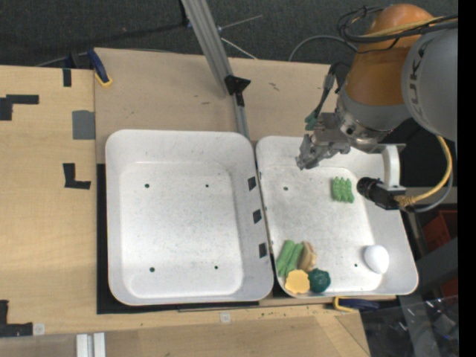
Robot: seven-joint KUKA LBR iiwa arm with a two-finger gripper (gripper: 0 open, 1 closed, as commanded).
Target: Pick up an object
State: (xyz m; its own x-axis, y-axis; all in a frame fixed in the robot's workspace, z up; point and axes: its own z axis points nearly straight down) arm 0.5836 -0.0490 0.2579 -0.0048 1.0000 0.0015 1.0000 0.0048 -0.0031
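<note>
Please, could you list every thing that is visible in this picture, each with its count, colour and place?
Bins: two, white, side by side on the bench.
Ridged block: one, green, right bin, upper right part.
Ball: one, white, right bin, near right corner.
Long pieces: two, green, right bin, near left corner.
Round piece: one, yellow, beside them.
Small piece: one, dark green, beside the yellow one.
Claw: one, grey, above right bin's far part.

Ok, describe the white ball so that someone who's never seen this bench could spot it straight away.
Look in the right bin, the one under the arm. Go to its near right corner: the ball lies there alone. It is plain white and round, apart from the green and yellow pieces clustered at the near left corner.
</note>
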